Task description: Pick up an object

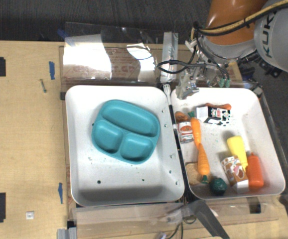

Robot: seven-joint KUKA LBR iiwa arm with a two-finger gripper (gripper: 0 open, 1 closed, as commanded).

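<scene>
The light wooden tabletop [24, 148] carries two shallow white plastic bins side by side. The left white bin [79, 173] holds a teal plastic divided plate [125, 130] with three compartments, lying flat near the bin's middle. The right white bin [268, 133] holds a scatter of small toy foods.

The grey arm with its orange band [233, 9] comes in from the upper right, and its tool [188, 89] hangs at the far left corner of the right bin, just beside the wall between the two bins. Cables and fittings crowd the tool, so I cannot tell whether it is open or closed, and nothing is visibly gripped.

In the right bin, two orange toy carrots [200, 148] lie end to end along the left side. A yellow plastic bottle [237, 148] lies near the middle right, touching a red-orange bottle [255, 171] beside the near right wall. A small brown-and-white printed carton [233, 169] sits just left of them. A black-and-white patterned carton [216, 114] lies near the far side, with a small red-and-white can [186, 132] at the left wall. A dark green round toy [217, 185] rests at the near edge.
</scene>
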